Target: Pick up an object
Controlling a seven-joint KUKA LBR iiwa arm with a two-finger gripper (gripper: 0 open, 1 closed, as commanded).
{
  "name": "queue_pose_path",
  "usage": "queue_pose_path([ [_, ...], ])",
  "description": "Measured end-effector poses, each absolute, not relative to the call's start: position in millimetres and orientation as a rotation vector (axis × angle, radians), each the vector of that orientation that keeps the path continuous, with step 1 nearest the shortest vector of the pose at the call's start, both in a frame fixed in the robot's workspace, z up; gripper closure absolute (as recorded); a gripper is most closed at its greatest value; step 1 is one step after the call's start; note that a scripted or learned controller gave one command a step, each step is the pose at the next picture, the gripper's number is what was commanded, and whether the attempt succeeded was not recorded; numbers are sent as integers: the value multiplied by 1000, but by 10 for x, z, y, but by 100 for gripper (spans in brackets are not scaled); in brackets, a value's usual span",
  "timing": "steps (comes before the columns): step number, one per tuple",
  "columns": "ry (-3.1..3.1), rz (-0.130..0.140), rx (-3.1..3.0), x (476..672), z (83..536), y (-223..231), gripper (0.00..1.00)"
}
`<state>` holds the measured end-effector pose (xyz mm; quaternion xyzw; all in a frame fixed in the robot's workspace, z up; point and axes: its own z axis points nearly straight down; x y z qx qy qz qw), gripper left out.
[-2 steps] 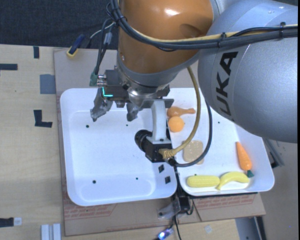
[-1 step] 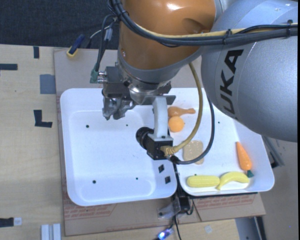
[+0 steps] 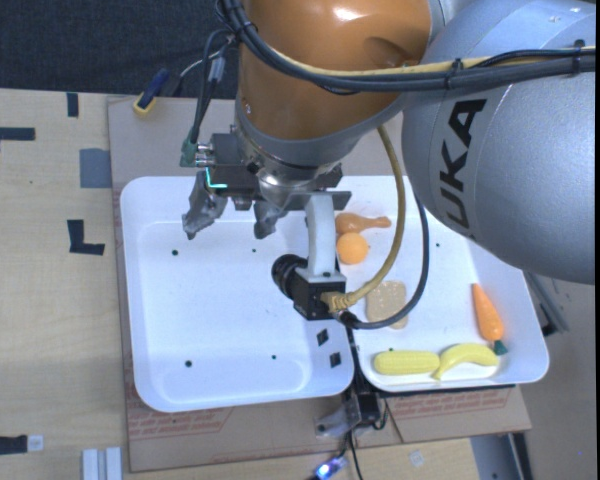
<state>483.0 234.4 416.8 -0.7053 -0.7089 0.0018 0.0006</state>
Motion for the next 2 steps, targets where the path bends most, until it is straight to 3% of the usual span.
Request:
queue_pose_path([
  [1, -2228, 7, -2213, 4830, 4268, 2349, 100],
  [2, -2228, 9, -2212, 4829, 4263, 2350, 0],
])
